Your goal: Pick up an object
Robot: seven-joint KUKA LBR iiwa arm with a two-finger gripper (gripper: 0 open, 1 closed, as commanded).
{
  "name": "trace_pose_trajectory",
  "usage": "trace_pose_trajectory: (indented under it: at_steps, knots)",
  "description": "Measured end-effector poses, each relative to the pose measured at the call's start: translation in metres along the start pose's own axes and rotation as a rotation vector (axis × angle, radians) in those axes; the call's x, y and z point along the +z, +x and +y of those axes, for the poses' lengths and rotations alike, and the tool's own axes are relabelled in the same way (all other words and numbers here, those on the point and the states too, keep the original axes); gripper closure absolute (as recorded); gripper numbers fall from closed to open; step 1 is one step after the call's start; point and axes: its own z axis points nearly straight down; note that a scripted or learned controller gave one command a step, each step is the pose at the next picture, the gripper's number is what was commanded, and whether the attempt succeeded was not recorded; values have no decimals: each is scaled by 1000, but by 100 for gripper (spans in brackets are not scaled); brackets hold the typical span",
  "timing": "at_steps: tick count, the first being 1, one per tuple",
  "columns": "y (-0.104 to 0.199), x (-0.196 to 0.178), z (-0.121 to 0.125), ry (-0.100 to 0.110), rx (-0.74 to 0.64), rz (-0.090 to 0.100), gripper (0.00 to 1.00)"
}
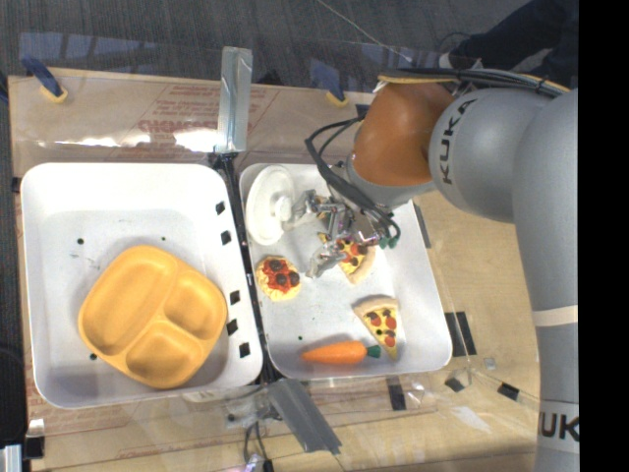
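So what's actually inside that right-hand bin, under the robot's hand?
The right bin holds a white plate, a small round pizza, a pizza slice and a carrot. The gripper hangs over another pizza slice, partly covering it.

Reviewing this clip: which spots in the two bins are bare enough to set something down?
Left bin: bare floor along the top, above the yellow tray. Right bin: a small bare patch mid-floor, bordered by the tart, carrot and lower pizza slice. Crowded at its top, where the white plate, gripper and another slice cluster.
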Motion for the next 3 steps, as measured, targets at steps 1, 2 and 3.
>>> trace_pose_trajectory:
  at_steps: [1, 2, 3]
  knots:
    - [22, 0, -47, 1, -222, -4, 0]
    - [20, -13, -47, 3, -224, -9, 100]
    - [-9, -24, -82, -14, -384, 23, 100]
